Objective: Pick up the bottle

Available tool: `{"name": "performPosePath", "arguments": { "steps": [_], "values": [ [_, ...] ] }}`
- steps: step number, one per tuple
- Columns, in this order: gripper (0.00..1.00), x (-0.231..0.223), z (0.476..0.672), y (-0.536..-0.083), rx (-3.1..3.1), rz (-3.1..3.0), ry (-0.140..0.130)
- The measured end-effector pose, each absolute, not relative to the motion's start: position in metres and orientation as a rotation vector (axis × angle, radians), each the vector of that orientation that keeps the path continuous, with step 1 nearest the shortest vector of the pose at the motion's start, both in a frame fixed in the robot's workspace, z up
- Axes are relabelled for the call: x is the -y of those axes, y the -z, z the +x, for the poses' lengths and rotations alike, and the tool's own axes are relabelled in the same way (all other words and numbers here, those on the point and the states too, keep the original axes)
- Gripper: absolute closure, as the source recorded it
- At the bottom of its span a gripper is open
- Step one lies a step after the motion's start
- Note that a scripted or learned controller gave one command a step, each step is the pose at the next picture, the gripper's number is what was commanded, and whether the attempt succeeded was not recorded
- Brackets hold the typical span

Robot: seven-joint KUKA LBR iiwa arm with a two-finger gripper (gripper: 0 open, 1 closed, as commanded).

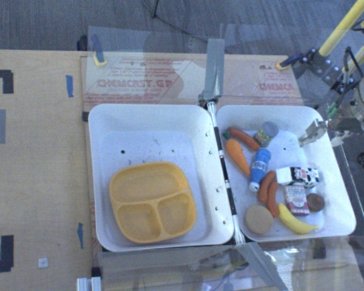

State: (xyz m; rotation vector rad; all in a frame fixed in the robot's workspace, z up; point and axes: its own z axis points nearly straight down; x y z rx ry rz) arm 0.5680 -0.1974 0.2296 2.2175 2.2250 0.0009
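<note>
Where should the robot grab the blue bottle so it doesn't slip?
Probably around the middle of the blue bottle, coming straight down from above. It lies on its side in the right bin, blue body wider than the white cap end, with a carrot and a sausage close beside it, so a top approach across the body fits best.

The blue bottle (259, 168) lies on its side among toys in the right bin (343, 208).

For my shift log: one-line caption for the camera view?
Tool poised at the right bin's far edge; blue bottle lies among toy food, untouched.
</note>
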Motion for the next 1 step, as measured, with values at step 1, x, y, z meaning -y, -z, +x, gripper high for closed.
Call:
{"name": "performPosePath", "arguments": {
  "steps": [1],
  "values": [
    [0.00,0.1202,0.5791,-0.1446,-2.410,2.015,-0.001]
  ]
}}
